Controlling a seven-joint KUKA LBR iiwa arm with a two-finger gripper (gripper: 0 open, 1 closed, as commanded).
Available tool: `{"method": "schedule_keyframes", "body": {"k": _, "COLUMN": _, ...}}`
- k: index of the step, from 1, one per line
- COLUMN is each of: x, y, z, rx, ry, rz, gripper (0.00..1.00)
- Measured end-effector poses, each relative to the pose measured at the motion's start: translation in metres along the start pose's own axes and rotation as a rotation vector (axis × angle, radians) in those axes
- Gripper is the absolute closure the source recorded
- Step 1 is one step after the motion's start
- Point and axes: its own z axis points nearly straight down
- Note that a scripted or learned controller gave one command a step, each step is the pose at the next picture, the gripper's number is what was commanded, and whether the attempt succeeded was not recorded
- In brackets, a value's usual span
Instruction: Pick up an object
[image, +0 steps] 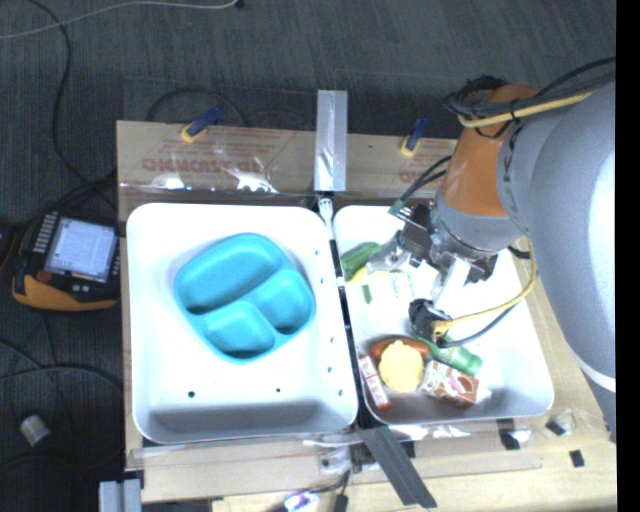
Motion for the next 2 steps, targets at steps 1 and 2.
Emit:
{"method": "schedule_keyframes", "body": {"k": 1, "x": -0.074, "y": 0.005, "z": 0.023, "rx": 0.002, "ry": 0.001, "rz": -0.077, "gripper": 0.0}}
{"method": "schedule_keyframes", "body": {"k": 2, "x": -0.116, "y": 0.01, "z": 0.118, "rx": 0.002, "ry": 0.004, "rz": -0.259, "gripper": 0.0}}
